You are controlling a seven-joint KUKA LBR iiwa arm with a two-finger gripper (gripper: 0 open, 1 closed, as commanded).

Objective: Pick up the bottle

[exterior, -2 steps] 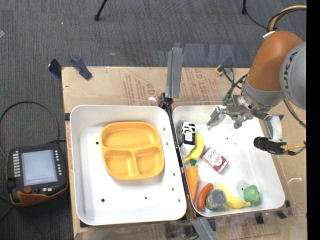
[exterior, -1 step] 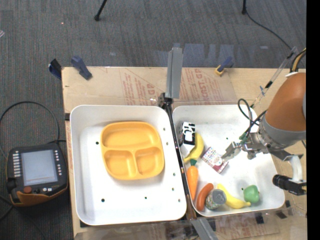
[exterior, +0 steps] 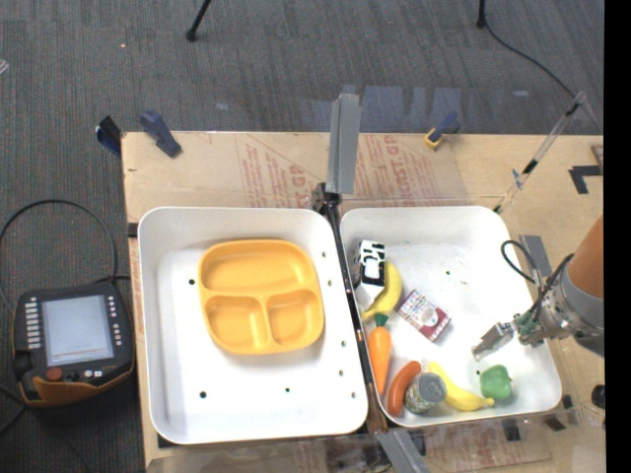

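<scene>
Crowdingly, bottle (exterior: 369, 262) touches a banana (exterior: 386, 293), well apart from the spread, empty end effector (exterior: 490, 344).

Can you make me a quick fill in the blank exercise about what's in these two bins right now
1. The yellow divided tray lies in the ______ bin.
2. The carrot is colored ______.
3. The green pepper lies in the right bin, near the robot's ______.
4. The tray has ______ compartments.

Missing words: left; orange; hand; three
</scene>
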